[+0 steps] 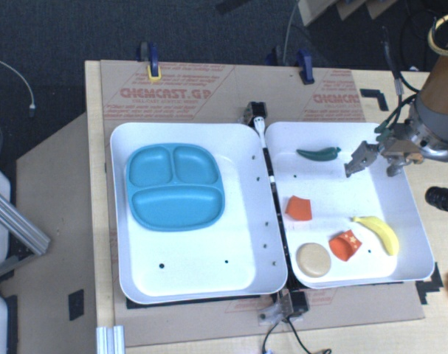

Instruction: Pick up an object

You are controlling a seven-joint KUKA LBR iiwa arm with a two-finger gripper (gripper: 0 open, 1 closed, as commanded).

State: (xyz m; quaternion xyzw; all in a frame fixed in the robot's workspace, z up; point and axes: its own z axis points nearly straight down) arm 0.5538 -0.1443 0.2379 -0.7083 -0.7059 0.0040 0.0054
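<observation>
Five things lie in the right bin (409,198) below me, and I have hold of none of them yet. My claw (376,162) hangs over the bin's upper right part with its two fingers spread wide apart and nothing between them. Just to the left of it rests the green pepper (319,153), the nearest candidate; the yellow banana (381,233) sits nearer the front edge, with the red crumpled piece (345,245) beside it, the tan round disc (313,259) in the front left corner, and the orange block (299,209) toward the middle. The left bin (135,271) carries a blue divided plate (176,186). I judge this to be the approach step: a target still to be settled. Next I would need to line up over one item, turn so my fingers straddle its narrow side, and descend before closing.
</observation>
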